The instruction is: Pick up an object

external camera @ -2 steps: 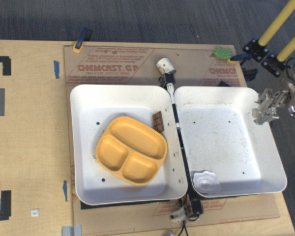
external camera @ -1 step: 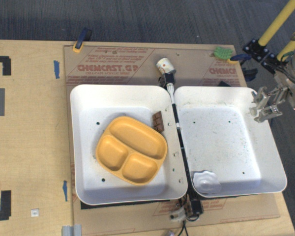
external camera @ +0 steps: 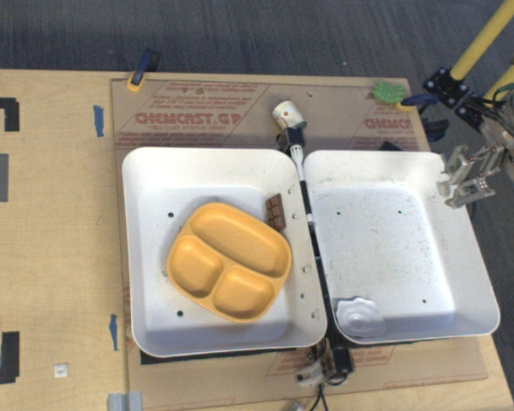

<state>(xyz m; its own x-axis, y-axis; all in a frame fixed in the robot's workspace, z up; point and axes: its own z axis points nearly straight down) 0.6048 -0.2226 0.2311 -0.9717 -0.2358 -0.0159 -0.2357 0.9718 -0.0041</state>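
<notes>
Hovering at the right edge of the frame beside the right bin (external camera: 463, 255), the gripper (external camera: 467, 182) carries nothing I can see, its opening impossible to judge, while the yellow divided plate (external camera: 230, 260) lies flat in the left bin (external camera: 146, 229), apparently awaiting a pick.

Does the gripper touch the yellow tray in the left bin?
Apart. The camera view shows the gripper at the right bin's outer edge, while the yellow tray lies in the left bin.
</notes>
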